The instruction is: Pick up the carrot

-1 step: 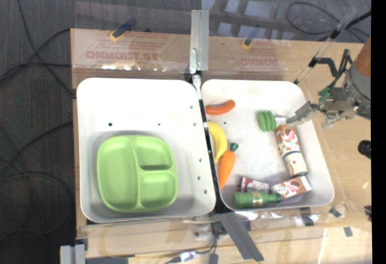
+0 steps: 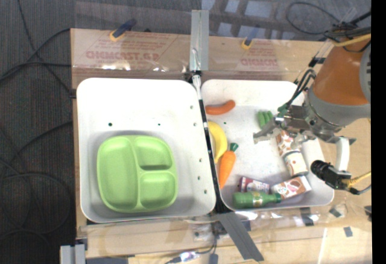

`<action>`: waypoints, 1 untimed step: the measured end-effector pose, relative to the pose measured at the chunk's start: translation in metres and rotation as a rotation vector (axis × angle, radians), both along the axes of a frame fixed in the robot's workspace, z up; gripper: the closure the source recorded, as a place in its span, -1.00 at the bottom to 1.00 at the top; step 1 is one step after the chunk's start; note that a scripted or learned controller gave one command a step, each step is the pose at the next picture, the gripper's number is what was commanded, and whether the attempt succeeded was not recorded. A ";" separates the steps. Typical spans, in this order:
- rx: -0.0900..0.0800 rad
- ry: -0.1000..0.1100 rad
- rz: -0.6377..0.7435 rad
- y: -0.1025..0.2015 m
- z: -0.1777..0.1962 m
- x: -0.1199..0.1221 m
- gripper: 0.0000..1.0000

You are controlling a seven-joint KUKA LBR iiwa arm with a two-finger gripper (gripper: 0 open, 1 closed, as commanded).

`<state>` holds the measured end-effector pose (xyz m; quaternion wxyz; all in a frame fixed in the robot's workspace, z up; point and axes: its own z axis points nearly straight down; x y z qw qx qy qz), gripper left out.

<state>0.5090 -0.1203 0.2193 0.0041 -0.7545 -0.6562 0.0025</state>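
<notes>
Your hand hovers over the right-hand bin, and you cannot tell from here whether it is apart or together; nothing shows in its grip. The carrot lies off to the hand's left and a little nearer the camera, against the wall between the bins just below the banana, its long axis running roughly up and down the view with the green top uppermost. Red lettering on the board behind the bins is too blurred to read, as are the labels on the small bottles beside the hand.
</notes>
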 end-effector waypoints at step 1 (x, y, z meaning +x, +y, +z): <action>-0.003 -0.023 0.162 0.022 -0.101 0.017 -1.00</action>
